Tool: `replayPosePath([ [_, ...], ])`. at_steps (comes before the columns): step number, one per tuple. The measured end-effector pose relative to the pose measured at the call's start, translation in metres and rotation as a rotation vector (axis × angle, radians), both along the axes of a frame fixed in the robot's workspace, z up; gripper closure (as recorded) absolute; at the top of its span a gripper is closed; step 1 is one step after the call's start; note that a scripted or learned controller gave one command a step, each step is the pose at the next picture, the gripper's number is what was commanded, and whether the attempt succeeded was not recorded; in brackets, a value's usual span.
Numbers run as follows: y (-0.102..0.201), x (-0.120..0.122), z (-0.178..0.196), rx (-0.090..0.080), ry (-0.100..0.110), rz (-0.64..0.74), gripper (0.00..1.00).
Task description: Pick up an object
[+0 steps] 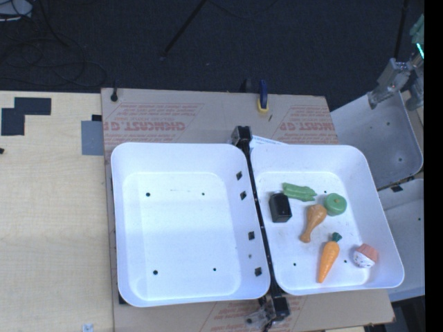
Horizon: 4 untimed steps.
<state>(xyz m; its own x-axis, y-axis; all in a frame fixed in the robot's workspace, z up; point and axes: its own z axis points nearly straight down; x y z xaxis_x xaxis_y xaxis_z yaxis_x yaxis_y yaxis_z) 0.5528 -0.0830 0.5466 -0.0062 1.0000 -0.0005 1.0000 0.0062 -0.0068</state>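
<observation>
Several small objects lie in the right white bin. A black block sits near the bin's left wall. Just right of it lie a green pod-shaped piece and a round green fruit. A tan drumstick lies slanted below them. An orange carrot with a green top lies toward the front. A small white and red piece rests near the front right corner. The objects lie apart, except that the drumstick's top comes close to the round fruit.
The left white bin adjoins the right one along a clipped middle wall. Both rest on a cardboard sheet on the wooden bench. A grey metal plate stands at the right, a blue clamp at the back.
</observation>
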Motion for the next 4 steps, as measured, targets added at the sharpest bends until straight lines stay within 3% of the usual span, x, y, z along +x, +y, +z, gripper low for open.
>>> replayPosePath([
  [1,0.0007,0.0006,0.0097,-0.001,0.002,0.005,1.00],
  [2,0.0006,0.0006,0.0093,0.000,0.003,0.006,0.00],
  [3,0.0014,0.0013,0.0187,-0.001,0.006,0.011,1.00],
  [4,0.0013,0.0012,0.0185,0.000,0.006,0.012,0.00],
])
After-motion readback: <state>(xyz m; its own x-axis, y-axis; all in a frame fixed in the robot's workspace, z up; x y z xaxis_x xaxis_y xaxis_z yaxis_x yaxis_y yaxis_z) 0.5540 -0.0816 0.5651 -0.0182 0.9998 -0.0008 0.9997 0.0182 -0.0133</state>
